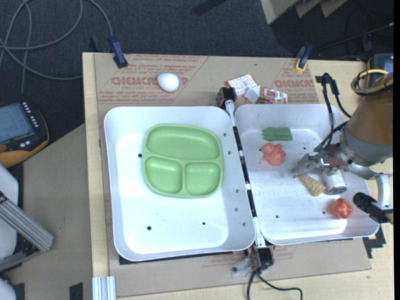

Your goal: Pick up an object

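Gripper low in right bin, centre-right of frame; open/closed state: cannot tell. Tan cone just below it. Risk: off-centre closure nudges cone aside, empty grasp.

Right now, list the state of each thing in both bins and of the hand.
green divided plate: flat in left bin, upright
green block: lying in right bin
pink piece: loose, right bin
red piece: loose near bin's front
tan cone: on its side
hand: low above cone
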You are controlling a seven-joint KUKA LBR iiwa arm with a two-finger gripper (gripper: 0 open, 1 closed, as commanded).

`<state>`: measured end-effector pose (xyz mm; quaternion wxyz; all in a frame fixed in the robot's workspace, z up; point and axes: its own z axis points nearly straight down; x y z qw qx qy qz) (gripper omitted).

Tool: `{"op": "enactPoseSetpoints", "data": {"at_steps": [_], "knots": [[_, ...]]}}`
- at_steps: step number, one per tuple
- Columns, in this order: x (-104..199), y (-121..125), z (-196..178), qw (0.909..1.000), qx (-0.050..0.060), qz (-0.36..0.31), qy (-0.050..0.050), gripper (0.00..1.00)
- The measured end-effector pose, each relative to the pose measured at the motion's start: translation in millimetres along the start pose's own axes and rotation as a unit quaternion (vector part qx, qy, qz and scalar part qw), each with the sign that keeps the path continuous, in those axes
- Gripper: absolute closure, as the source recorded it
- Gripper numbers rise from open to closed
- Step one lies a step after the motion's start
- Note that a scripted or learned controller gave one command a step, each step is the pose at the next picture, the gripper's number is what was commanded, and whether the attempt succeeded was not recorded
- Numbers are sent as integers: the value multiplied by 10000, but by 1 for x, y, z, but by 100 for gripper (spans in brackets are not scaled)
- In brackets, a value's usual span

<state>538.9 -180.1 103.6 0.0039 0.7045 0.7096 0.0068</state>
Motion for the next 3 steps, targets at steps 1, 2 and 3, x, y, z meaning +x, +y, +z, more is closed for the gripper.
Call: {"op": "enactPoseSetpoints", "data": {"at_steps": [1,2,3], "knots": [[17,-3,19,10000,79,24,-8,0],[16,-3,9,10000,74,33,-17,100],[116,0,-81,10000,72,27,-17,100]]}}
